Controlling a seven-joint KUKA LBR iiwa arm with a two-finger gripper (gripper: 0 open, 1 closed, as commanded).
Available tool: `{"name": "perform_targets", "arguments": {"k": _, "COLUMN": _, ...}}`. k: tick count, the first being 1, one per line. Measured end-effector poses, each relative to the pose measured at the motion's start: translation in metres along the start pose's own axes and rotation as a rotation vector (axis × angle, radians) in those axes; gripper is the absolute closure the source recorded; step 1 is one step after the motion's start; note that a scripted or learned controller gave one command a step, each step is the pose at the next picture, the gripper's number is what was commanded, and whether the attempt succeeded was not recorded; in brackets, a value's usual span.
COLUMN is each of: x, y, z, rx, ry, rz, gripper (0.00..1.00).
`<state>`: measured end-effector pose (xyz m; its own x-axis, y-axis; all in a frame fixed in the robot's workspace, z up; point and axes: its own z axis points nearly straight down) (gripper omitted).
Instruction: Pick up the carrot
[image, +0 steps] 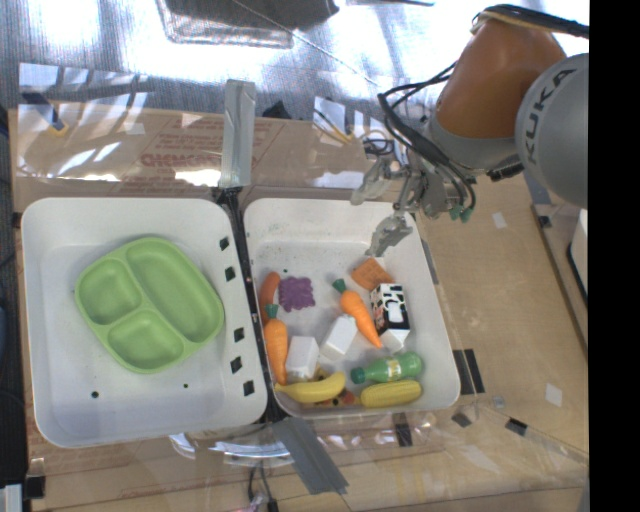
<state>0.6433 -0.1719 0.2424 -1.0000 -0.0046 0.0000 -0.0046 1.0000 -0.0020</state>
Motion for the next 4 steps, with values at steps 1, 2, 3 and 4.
{"name": "perform_targets", "arguments": {"k": 1, "x": 0.019, "y": -0.001, "z": 0.151, "rx": -0.001, "ry": 0.0, "rz": 0.049, "gripper": 0.0}}
{"name": "perform_targets", "arguments": {"k": 2, "x": 0.094, "y": -0.037, "z": 0.148, "rx": -0.001, "ry": -0.005, "rz": 0.14, "gripper": 0.0}}
{"name": "perform_targets", "arguments": {"k": 3, "x": 0.091, "y": -0.034, "z": 0.137, "rx": -0.001, "ry": -0.009, "rz": 0.13, "gripper": 1.0}}
{"name": "perform_targets", "arguments": {"k": 4, "x": 0.105, "y": 0.013, "z": 0.02, "rx": 0.001, "ry": -0.013, "rz": 0.069, "gripper": 1.0}}
